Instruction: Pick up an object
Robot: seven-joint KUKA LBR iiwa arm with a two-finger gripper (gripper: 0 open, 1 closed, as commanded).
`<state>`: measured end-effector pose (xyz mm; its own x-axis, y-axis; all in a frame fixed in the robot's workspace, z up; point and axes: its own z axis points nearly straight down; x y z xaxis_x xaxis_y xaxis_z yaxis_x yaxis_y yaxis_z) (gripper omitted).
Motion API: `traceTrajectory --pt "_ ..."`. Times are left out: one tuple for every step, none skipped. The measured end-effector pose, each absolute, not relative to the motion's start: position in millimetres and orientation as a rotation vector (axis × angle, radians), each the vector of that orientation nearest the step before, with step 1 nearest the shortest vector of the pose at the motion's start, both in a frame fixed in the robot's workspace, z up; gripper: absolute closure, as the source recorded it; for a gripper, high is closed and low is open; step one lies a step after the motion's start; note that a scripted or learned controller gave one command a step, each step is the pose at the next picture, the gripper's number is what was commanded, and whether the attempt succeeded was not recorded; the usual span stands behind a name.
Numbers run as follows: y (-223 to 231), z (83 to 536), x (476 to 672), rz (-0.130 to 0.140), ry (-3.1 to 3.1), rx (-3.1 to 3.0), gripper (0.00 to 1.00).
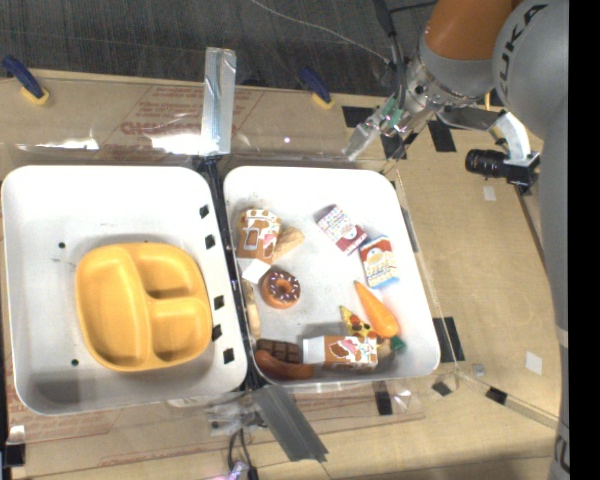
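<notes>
Item: doughnut [279, 288], mid right bin [315, 180], toward its left wall. Probably light, rigid plastic; glazed top slippery, so grip across outer rim. Gripper [363, 140] hung beyond bin's far edge; finger spread could not be told.

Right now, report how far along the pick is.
Nothing looks done yet: the donut, carrot and small cartons all lie in the right bin, and the yellow tray sits in the left bin. In hand: the pincer hangs above the right bin's far right corner, with nothing seen between its fingers. Left: descend, close on one object, lift it.
</notes>
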<state>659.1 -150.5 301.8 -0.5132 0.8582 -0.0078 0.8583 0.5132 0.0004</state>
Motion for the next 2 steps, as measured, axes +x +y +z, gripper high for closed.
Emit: traceTrajectory --pt "-149.7 312.7 660.0 -0.008 2.730 1.536 1.00" --pt "-170.7 289.1 657.1 -0.002 2.857 1.309 1.00"
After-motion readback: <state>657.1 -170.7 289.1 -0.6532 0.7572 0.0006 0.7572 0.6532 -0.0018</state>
